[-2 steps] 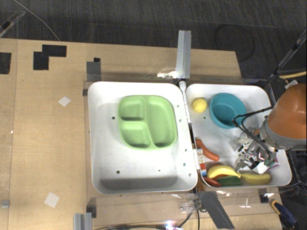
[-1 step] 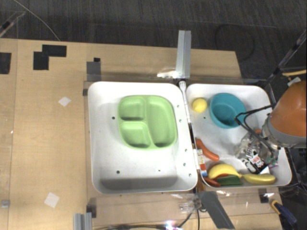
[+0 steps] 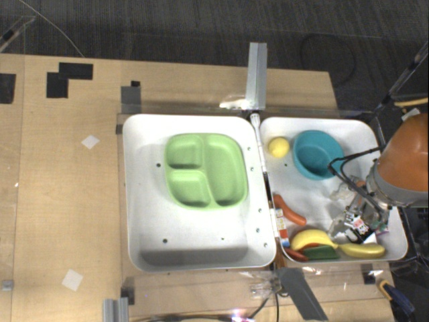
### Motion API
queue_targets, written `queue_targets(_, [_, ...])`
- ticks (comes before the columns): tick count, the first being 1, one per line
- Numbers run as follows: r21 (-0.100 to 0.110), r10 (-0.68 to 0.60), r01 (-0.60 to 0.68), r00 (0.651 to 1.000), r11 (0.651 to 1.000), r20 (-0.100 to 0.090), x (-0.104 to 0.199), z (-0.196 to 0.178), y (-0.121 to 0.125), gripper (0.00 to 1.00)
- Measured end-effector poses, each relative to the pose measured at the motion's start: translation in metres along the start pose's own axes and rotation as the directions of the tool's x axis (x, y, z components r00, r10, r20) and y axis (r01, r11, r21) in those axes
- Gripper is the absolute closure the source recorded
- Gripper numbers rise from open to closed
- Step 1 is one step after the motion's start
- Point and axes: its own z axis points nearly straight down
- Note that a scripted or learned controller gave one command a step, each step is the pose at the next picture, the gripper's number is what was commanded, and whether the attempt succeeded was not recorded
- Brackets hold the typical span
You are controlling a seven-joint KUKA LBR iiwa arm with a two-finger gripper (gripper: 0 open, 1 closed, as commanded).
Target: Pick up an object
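Observation:
The right bin (image 3: 375,131) holds a teal bowl (image 3: 316,153) at the back, a yellow ball (image 3: 278,146) to its left, and an orange-red sausage-shaped toy (image 3: 289,211) near the divider. Along the front wall lie a yellow half-round toy (image 3: 311,237) on a green piece (image 3: 323,251), and a yellow banana (image 3: 362,249). My gripper (image 3: 356,228) hangs low over the bin's front right, just above the banana, with the arm's orange band (image 3: 405,154) behind it. Cables and wrist parts hide the tips.
The left bin (image 3: 144,200) bears a green divided plate (image 3: 204,169) in its middle. A metal post (image 3: 257,72) stands behind the gap between the bins. Bare wooden bench (image 3: 60,200) stretches to the left.

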Motion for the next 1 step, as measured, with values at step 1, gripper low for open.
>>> queue_targets(1, [-0.001, -0.315, 0.315, 0.949, 0.949, -0.024, -0.1097, 0.0175, 0.0236, 0.0])
